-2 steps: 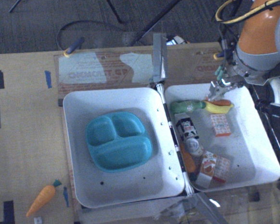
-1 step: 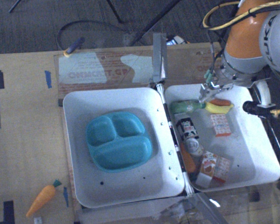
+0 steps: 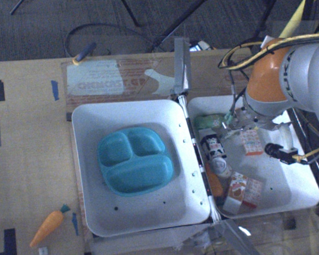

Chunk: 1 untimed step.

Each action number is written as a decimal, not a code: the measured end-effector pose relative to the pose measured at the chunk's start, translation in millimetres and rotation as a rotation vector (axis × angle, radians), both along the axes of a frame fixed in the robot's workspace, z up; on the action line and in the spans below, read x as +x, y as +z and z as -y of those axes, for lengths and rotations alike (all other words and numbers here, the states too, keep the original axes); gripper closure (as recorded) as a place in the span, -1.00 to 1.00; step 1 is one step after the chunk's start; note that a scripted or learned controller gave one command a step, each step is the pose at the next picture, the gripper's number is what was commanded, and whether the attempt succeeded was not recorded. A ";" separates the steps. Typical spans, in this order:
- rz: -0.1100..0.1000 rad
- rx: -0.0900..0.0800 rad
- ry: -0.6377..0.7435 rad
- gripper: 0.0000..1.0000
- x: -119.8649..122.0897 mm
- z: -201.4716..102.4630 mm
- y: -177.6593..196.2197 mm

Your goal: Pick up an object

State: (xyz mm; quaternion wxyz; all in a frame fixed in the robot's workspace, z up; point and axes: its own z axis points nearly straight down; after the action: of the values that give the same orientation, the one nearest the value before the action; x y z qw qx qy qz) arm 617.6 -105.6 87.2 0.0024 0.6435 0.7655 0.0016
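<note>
The right bin (image 3: pixel 301 187) holds several small items. A green packet (image 3: pixel 207 120) lies at its far left corner. Below it lie a small dark-labelled bottle (image 3: pixel 212 146), a pale bottle (image 3: pixel 221 167) and an orange item (image 3: pixel 214 183) along the left wall. A red-and-white carton (image 3: pixel 242 191) lies near the front, and a smaller red-and-white box (image 3: pixel 251 143) sits mid-bin. My gripper (image 3: pixel 235 122) hangs low over the bin's upper left part, between the green packet and the small box. The wrist hides its tips.
The left bin (image 3: pixel 94 212) contains a blue divided plate (image 3: pixel 134 159). A toy carrot (image 3: pixel 46 227) lies on the bench at the lower left. A black connector with cables (image 3: pixel 280 153) hangs from the arm over the right bin. A metal divider (image 3: pixel 197 154) separates the bins.
</note>
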 end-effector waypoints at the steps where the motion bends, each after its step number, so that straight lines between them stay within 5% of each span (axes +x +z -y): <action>1: -0.003 0.000 0.080 1.00 14.2 -57.4 114.9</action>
State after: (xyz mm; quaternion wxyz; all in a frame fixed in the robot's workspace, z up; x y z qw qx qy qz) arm 631.8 -48.2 202.1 0.0012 0.6124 0.7906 0.0008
